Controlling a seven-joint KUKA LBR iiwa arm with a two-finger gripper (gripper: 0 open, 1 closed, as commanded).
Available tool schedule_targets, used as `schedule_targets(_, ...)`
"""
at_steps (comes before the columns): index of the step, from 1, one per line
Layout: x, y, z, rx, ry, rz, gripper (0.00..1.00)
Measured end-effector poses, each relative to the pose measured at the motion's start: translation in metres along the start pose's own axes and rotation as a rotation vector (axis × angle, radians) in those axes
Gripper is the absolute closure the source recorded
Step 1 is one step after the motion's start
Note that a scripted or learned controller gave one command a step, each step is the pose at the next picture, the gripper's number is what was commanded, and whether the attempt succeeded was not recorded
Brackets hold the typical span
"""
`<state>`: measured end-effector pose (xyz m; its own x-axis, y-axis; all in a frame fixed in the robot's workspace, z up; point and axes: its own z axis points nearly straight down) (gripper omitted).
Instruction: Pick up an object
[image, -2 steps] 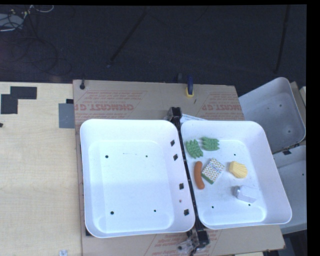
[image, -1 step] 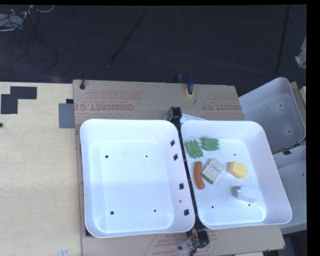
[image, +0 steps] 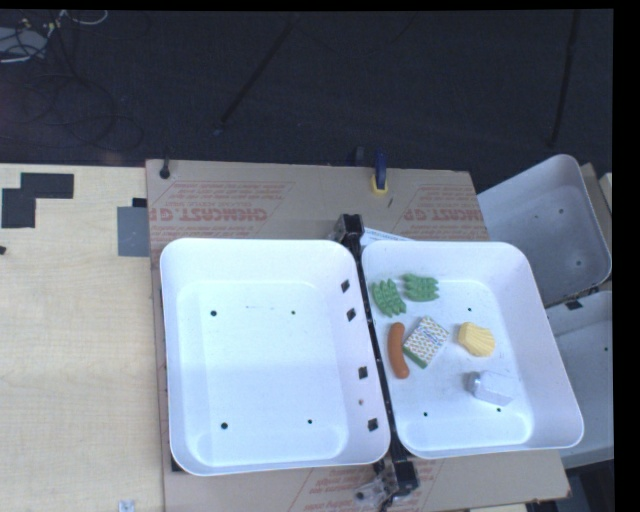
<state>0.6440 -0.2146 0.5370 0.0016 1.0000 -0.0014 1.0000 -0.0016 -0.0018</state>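
Six small objects lie in the right bin (image: 545, 420); jaws unseen, so approach the isolated yellow piece (image: 477, 340) squarely.

Clamp (image: 388, 488) at bench's near edge was cut off by frame bottom; pale grey object (image: 491, 387) in right bin (image: 555, 400) too blurred to identify.

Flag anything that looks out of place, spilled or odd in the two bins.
Nothing stands out. The green pieces, orange sausage, patterned block, yellow piece and grey block all lie inside the right bin.
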Motion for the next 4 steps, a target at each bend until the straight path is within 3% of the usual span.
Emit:
schedule_targets(1,0.002,0.001,-0.010,0.001,0.000,-0.004,1.00)
schedule_targets(2,0.071,-0.055,-0.002,0.001,0.004,-0.007,1.00)
schedule_targets(3,0.017,-0.034,0.001,0.002,0.000,0.001,1.00)
schedule_targets(4,0.020,0.002,0.001,0.001,0.001,-0.006,1.00)
